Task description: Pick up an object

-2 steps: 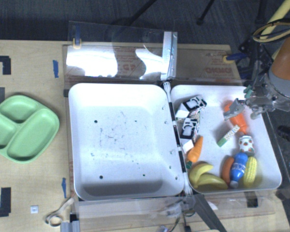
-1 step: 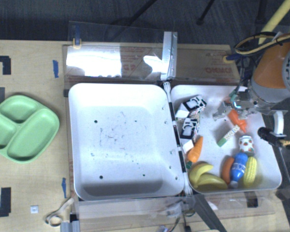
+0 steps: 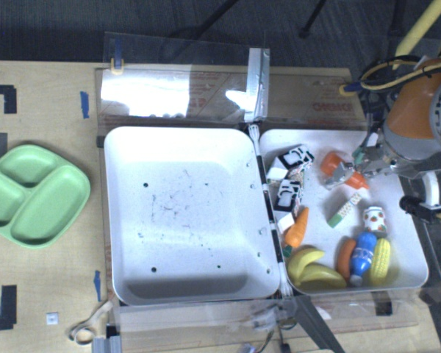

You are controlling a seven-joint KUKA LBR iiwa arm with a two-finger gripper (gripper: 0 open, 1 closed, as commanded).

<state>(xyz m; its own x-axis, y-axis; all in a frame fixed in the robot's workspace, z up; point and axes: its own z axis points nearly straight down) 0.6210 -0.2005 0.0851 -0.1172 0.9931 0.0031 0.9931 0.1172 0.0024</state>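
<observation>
A: Looking down from the fixed camera, what sits where on the bench?

B: Two shallow white bins lie side by side. The left bin [image 3: 132,153] holds nothing but scuff marks, and the right bin [image 3: 419,267] carries all the toys. A green divided plate [image 3: 33,195] rests on the wood well to the left of both.

A: And the arm?

B: It reaches in from the right, its orange band [image 3: 413,112] above the wrist, and the gripper [image 3: 356,169] hangs over the upper part of the right bin.

A: Is the pincer released or clenched?

B: That cannot be told; the tip is a blur of metal and orange.

A: Which thing lies closest to it?

B: An orange object [image 3: 332,163] lies just left of the tip, touching it or nearly so; whether it is grasped cannot be made out.

A: What else lies in that bin?

B: A small white and green box [image 3: 343,208] sits just below the gripper. A black and white toy [image 3: 294,160] lies to the left, near the divider. A carrot [image 3: 298,228] lies below it, with a banana [image 3: 312,265] at the near left corner. A blue bottle [image 3: 364,252] and a corn cob [image 3: 382,259] lie by the near wall, well apart from the pincer.
</observation>
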